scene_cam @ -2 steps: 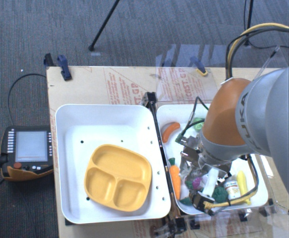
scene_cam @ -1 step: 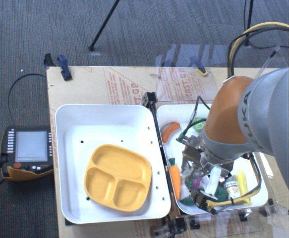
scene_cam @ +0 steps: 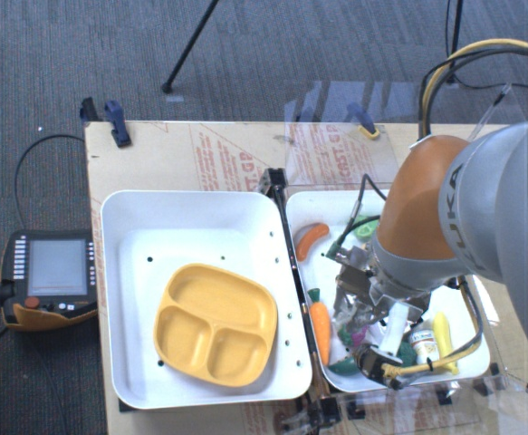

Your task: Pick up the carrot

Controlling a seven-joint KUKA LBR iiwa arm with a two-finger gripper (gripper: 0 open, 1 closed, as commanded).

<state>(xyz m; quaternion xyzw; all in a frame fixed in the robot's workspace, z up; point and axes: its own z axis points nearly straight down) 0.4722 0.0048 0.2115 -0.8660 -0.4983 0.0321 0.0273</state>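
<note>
Camera view: carrot [scene_cam: 321, 331] lies just left of the hand [scene_cam: 361, 329]; its state unclear.

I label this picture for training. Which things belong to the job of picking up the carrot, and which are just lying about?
For the job: carrot, gripper, right bin.

Lying about: yellow divided plate, left bin, sausage, yellow banana-like toy, handheld controller, blue clamp.

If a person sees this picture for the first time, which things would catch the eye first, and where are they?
Probably the big grey arm with its orange band, reaching in from the right over the right bin. Next, the yellow tray with three compartments, lying in the left bin. Then the carrot near the right bin's left wall, just left of the tool, with a sausage above it.
</note>
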